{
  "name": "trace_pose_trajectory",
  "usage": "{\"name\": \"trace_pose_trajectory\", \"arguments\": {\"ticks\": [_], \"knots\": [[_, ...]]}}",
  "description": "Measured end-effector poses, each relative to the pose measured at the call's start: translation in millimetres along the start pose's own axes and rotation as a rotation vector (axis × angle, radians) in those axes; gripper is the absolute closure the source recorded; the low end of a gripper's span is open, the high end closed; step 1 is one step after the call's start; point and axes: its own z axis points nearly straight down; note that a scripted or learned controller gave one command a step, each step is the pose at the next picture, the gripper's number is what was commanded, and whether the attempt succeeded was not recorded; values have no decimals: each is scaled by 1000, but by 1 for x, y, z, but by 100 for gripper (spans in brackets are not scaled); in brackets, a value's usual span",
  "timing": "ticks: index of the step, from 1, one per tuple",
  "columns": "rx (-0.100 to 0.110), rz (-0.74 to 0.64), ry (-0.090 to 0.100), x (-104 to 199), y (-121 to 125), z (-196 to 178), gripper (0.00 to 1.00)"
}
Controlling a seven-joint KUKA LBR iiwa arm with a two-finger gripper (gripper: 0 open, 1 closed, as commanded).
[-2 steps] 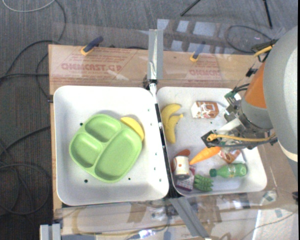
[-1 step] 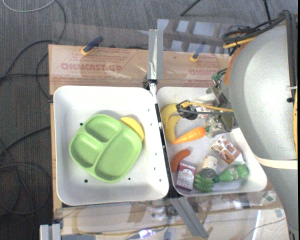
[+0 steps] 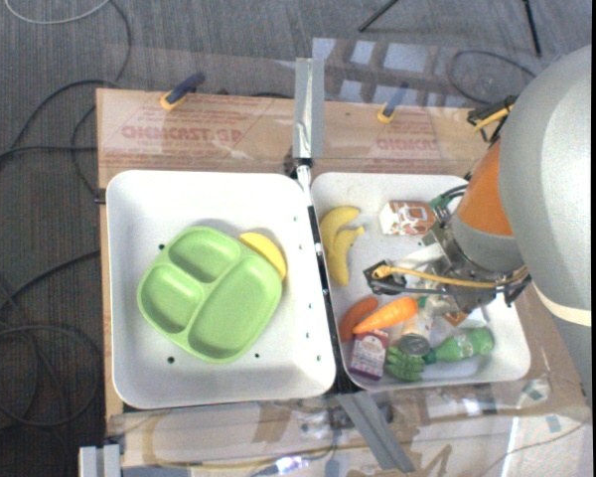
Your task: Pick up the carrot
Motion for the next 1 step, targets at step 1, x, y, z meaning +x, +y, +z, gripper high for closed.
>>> {"name": "trace_pose_trajectory", "arguments": {"ticks": [1], "knots": [[-4, 45, 1, 101, -4, -19, 100]]}}
